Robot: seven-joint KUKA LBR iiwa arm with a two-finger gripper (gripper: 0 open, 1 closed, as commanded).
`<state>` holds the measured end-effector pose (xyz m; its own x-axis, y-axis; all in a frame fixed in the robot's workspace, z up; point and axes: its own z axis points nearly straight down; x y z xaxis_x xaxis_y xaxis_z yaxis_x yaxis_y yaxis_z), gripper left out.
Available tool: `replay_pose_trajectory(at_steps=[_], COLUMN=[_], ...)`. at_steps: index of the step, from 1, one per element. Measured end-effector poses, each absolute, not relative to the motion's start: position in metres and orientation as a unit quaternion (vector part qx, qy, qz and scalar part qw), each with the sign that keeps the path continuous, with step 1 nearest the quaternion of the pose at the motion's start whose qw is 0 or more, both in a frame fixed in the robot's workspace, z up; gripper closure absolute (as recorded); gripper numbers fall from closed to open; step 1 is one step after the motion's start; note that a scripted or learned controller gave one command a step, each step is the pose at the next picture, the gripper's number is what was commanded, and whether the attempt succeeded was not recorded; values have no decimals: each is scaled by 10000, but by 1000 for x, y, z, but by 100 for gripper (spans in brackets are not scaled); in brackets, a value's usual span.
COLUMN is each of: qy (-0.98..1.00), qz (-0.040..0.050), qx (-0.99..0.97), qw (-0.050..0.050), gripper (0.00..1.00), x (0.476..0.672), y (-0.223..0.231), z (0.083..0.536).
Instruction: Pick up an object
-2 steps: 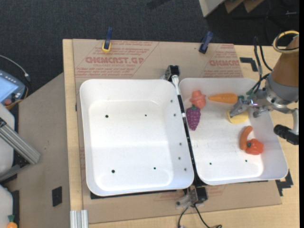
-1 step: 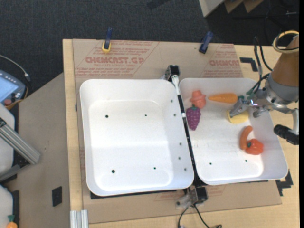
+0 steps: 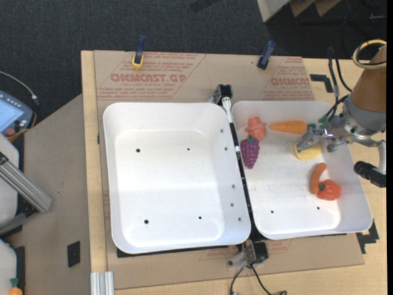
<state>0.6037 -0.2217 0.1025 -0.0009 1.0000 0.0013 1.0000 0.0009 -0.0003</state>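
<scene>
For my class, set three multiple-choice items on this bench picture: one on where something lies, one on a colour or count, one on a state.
1. Where do the toy foods lie?
A. left bin
B. right bin
C. on the cardboard

2. What colour is the bunch of grapes?
A. purple
B. green
C. blue

3. How does the gripper stand to the yellow piece?
A. far off over the left bin
B. right at it, low in the right bin
C. raised high with it

Key: B, all lie in the right bin. A, the grapes are purple. B, the gripper sits at the yellow piece.
</scene>
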Motion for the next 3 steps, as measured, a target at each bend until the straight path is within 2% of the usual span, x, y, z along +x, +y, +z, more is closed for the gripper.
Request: replay_pose_trajectory(at_steps=[1, 2, 3], qy=[-7083, -7077, -7077], qz=[-12, -2, -33], qx=[-7059, -7065, -7065], qw=[-25, -13, 24], gripper=[0, 0, 0], x=[646, 644, 590], y=[-213, -214, -220], z=[84, 85, 86])
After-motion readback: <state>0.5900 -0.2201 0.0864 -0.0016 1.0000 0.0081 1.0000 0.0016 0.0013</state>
